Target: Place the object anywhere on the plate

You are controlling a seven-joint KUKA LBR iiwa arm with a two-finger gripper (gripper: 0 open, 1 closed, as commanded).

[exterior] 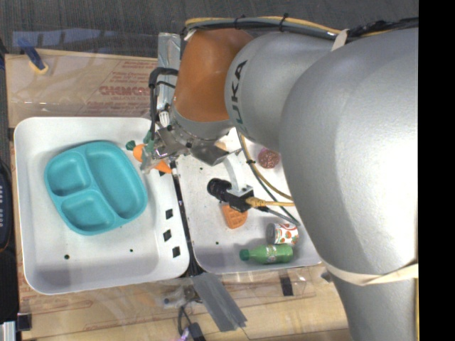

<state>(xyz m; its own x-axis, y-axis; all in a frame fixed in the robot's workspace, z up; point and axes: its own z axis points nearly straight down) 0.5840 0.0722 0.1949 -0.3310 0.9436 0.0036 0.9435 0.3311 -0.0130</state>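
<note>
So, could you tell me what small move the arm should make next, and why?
Probably a short shift toward the teal plate. The gripper sits at the left bin's right edge with a small orange object at its tip, just short of the plate's rim. Whether it truly grips the object is unclear.

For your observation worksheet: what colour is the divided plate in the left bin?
Turquoise blue. The plate, with three compartments, shows clearly in the camera view.
</note>
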